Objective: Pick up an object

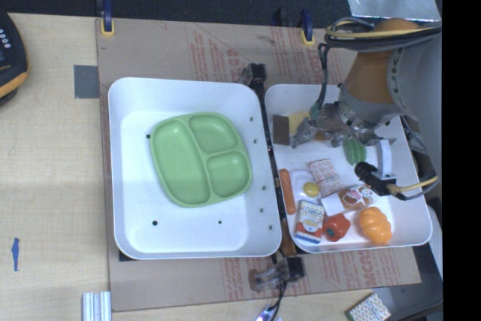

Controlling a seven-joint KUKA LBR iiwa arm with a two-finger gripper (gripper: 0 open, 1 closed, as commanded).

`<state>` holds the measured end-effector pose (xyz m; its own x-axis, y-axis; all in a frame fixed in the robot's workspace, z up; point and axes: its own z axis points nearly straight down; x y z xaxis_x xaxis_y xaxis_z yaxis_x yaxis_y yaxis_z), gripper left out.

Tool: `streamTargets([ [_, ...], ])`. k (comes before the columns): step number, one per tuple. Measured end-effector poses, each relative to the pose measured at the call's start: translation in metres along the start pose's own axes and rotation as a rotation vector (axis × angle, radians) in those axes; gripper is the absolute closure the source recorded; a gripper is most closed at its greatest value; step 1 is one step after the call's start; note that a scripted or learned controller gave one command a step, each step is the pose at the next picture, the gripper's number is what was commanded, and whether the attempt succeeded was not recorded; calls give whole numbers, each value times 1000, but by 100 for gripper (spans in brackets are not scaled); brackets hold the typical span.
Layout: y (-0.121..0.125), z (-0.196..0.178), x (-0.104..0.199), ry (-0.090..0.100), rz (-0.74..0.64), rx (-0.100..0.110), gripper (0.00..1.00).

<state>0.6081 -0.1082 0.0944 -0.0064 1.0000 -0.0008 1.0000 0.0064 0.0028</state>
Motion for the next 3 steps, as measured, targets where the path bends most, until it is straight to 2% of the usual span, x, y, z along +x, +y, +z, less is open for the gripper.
streamTargets([
  [1,51,2,5,0,0,0,0],
  [2,50,-12,4,-3,-3,1,100],
  [3,19,-107,65,2,-1,4,100],
])
